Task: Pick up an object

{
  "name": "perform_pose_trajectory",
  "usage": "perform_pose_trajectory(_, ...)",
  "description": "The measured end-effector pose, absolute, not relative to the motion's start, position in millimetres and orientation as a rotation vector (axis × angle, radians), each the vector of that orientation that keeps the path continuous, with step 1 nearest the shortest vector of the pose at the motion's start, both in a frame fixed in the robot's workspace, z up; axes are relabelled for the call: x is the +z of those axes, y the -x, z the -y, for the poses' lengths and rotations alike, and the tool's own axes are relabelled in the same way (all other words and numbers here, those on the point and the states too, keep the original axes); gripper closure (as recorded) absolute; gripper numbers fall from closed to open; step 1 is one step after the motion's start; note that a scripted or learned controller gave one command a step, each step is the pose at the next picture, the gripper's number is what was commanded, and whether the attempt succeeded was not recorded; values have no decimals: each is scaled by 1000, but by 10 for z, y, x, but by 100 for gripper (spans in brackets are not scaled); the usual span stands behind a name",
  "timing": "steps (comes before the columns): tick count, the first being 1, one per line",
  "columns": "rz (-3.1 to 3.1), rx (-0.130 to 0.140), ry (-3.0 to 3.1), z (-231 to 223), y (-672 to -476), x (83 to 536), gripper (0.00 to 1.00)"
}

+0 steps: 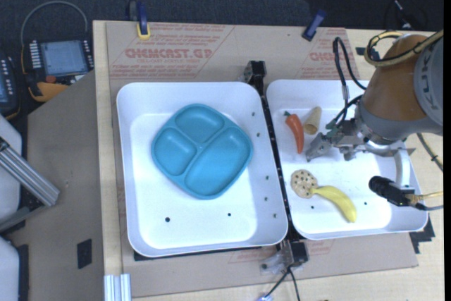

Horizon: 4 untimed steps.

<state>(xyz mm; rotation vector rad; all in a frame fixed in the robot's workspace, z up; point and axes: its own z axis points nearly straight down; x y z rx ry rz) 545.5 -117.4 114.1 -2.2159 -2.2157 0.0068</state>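
While low over the right bin [402,222], gripper [315,149] points left toward the red chili pepper [294,130], tips just beside its lower end. Jaws: cannot tell whether apart or together; nothing seen between them. Pepper flat on bin floor next to tan cone-shaped piece [312,119]; probably the pick target, being nearest. Spotted cookie [303,182] and yellow banana [338,199] touching, nearer front edge, apart from gripper. Blue divided plate [202,149] alone in left bin [141,222], likely not targeted. Both bins side by side on bench [106,151], within arm's reach.
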Motion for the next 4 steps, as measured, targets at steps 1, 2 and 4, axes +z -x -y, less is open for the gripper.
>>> perform_pose_trajectory(1,2220,-1,2224,1183,-5477,1286,100)
perform_pose_trajectory(2,2224,-4,2227,1240,-5444,1740,100)
perform_pose_trajectory(4,2226,-3,2213,674,-5345,2183,100)
